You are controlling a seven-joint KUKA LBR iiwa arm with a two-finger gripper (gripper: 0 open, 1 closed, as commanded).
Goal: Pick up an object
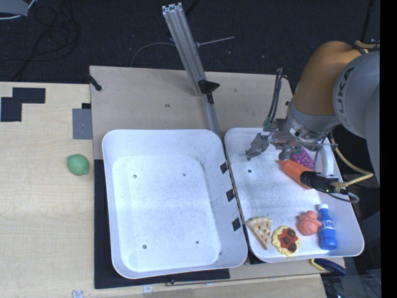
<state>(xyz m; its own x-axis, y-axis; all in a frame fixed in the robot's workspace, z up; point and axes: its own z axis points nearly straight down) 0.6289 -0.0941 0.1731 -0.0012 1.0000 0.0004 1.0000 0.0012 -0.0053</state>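
While the arm is reaching in from the right, the scene is logged from the left edge across. A green ball is seen on the pale wooden bench top, well apart from both bins. Just to its right the left bin is found, a shallow white tray with only small dark specks on its floor. An aluminium extrusion bar is seen slanting down from the upper centre toward the gap between the bins, with a black bracket clamped on it. Black clips are noted along the seam where the two bins meet.

The right bin is occupied along its near and right sides. A pizza slice toy is lying near the front-left corner, just beside a round pizza-like toy. A pink lumpy toy is placed next, touching or nearly touching a blue bottle. Farther back, an orange carrot-like toy and a purple grape cluster are seen against the right wall.

The gripper is positioned over the rear of the right bin, beside the carrot and grapes. One dark finger is seen angled to the left; the spread of the fingers cannot be told, and nothing is seen held between them. The wrist and cables partly cover the grapes.
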